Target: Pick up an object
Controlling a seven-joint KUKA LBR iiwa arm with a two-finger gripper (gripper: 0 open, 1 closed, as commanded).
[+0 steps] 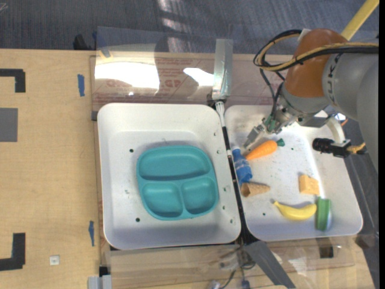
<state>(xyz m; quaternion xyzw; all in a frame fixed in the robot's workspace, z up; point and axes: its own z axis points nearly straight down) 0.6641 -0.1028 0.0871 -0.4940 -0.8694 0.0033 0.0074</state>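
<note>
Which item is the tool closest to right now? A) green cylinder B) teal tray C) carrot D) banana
C: the tool hangs right above the orange carrot in the right bin, while the banana lies far nearer that bin's front edge.

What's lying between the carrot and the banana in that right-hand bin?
In the camera view, only bare, speckled bin floor lies between the carrot and the banana; the cone-shaped piece sits just left.

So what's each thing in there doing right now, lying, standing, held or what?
Pincer: low in the right bin, just above the carrot's tip.
Carrot: lying flat, not held.
Blue tube: lying along the bin's left wall.
Cone: on its side.
Banana: lying flat, touching the green piece.
Cheese wedge: lying free.
Teal tray: flat in the left bin, right way up.
</note>
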